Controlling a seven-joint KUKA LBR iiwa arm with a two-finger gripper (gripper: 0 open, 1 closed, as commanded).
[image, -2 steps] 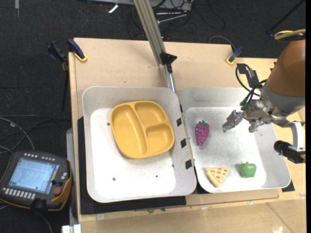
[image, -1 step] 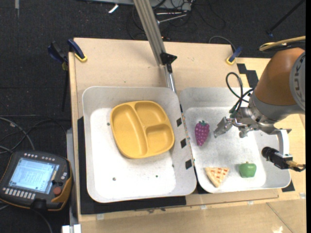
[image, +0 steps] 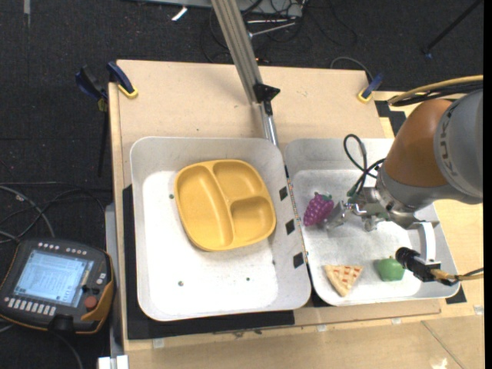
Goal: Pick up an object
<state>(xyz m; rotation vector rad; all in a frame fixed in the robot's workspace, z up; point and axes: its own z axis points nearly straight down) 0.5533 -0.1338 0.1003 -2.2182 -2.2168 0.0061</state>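
Hand (image: 344, 212): two-finger metal hand on the grey arm with orange band (image: 430, 156), low inside the right shallow white bin (image: 304, 187), reaching in from the right. Its tip lies just beside the purple toy grape bunch (image: 317, 208), at that bunch's right side; contact cannot be confirmed. Whether the hand stands open or closed cannot be told at this slant, and nothing is seen between its parts.

Purple toy grape bunch: upper left area of the right bin, near the wall shared with the left bin.

Tan toy waffle wedge (image: 343, 277): near the front edge of the right bin, well apart from the hand.

Green rounded toy (image: 390, 269): just right of the waffle wedge, near the front right corner, partly beside a black fitting of the arm.

Yellow plastic divided plate with three compartments (image: 225, 204): in the left shallow white bin (image: 154, 283), towards its upper middle, lying flat.

Bench (image: 192, 98): tan board carrying both bins side by side, with blue-and-yellow clamps (image: 121, 81) at its far corners.

Grey teach pendant with lit screen (image: 54, 283): on the dark floor to the left of the bench.
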